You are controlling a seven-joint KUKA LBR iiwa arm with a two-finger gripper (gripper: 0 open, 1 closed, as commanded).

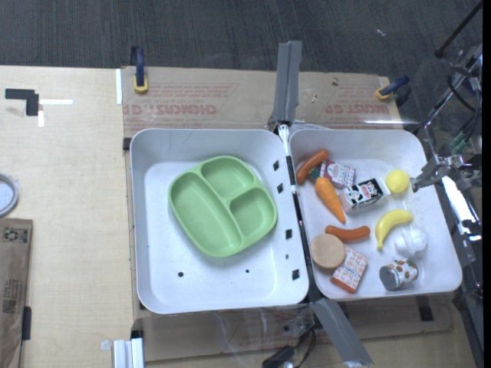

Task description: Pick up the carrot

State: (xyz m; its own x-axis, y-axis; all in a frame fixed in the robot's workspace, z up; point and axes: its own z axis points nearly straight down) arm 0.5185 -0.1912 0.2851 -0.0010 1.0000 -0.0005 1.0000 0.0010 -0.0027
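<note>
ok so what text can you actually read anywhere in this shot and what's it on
"CHEMC..." with a second line beneath, red, upside down: cardboard sheet behind the left bin.
Same red print, fainter: cardboard behind the right bin.
Recycling mark: brown bag.
Small cartons: print too small.

My bench (69, 129) carries two white bins: left bin (146, 228), right bin (437, 278). A tape roll (6, 196) lies at its left edge.

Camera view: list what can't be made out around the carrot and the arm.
- Gripper: cut off by the right edge; finger state unreadable.
- Carrot: its green top touches the hot dog; overlap unclear.
- Milk carton: print too small to read.
- Can: label blurred.
- White object beside the banana: too washed out to identify.
</note>
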